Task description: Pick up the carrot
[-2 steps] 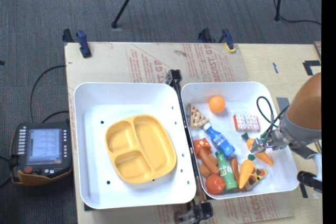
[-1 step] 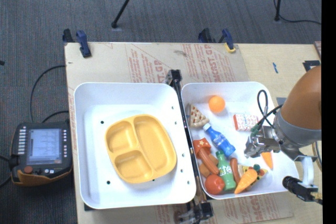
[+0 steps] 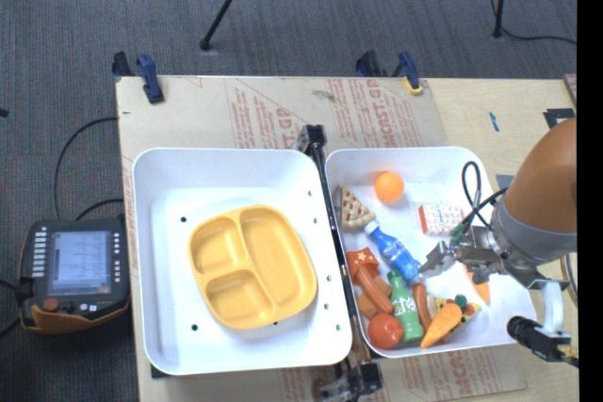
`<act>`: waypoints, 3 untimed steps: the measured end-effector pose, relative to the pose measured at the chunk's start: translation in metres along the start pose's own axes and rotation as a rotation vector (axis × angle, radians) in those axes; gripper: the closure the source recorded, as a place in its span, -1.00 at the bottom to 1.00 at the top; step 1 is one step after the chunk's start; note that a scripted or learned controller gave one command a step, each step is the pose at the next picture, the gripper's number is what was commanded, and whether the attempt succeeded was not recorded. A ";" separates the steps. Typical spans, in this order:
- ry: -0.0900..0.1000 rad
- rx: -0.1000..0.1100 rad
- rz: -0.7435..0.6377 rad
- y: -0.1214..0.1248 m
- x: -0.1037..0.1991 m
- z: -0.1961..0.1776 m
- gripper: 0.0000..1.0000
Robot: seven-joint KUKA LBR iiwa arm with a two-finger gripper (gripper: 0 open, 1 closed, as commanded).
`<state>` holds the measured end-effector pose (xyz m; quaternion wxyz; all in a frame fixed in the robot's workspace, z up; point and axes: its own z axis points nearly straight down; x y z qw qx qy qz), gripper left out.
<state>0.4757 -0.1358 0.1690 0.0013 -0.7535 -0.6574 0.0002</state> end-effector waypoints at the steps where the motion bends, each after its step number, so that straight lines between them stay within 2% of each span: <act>1: 0.001 -0.003 -0.134 0.009 -0.058 0.074 -1.00; 2: 0.006 0.002 0.097 0.106 -0.050 0.080 -1.00; 3: 0.003 0.000 0.094 0.106 -0.050 0.070 1.00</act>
